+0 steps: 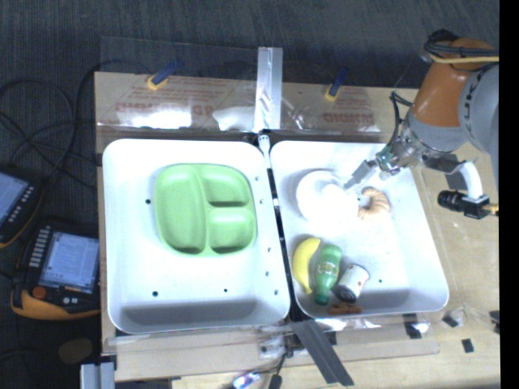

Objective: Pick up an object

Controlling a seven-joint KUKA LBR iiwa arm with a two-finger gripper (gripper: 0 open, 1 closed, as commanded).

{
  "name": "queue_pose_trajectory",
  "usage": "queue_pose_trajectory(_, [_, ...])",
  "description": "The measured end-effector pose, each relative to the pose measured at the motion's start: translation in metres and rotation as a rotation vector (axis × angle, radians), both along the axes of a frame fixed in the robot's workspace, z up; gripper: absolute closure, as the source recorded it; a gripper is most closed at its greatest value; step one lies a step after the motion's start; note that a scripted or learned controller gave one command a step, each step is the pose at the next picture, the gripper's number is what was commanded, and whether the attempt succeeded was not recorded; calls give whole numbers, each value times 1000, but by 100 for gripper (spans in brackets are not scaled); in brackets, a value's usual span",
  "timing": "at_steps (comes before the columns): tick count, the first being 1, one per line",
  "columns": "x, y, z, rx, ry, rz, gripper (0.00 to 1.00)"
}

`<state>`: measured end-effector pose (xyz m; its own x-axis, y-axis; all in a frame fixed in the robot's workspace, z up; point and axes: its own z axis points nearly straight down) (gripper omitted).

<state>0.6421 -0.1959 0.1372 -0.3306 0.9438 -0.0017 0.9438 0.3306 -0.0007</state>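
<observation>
A: Any labels or writing you can read?

B: Reddish print shows through the clear sheet (243, 108) at the back of the counter (109, 87), but it's too blurred to read. The green bottle (327, 274) and the small can (353, 280) carry labels I can't make out either.

A: Where are the things?

B: The right bin (422, 250) holds a white bowl (319, 194), a brown pastry (375, 203) just beside it, and a yellow banana (304, 262) touching the bottle. The left bin (130, 241) holds a green divided tray (205, 207).

A: And the fingers (357, 174)?

B: Low over the right bin, between bowl and pastry. How far apart they stand, I cannot tell; nothing is visibly between them.
</observation>
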Motion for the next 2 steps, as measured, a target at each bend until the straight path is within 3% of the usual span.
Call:
queue_pose_trajectory(1, [-8,-24,-42,3,-15,95,0])
queue_pose_trajectory(2, [-29,-19,-40,9,-28,-113,0])
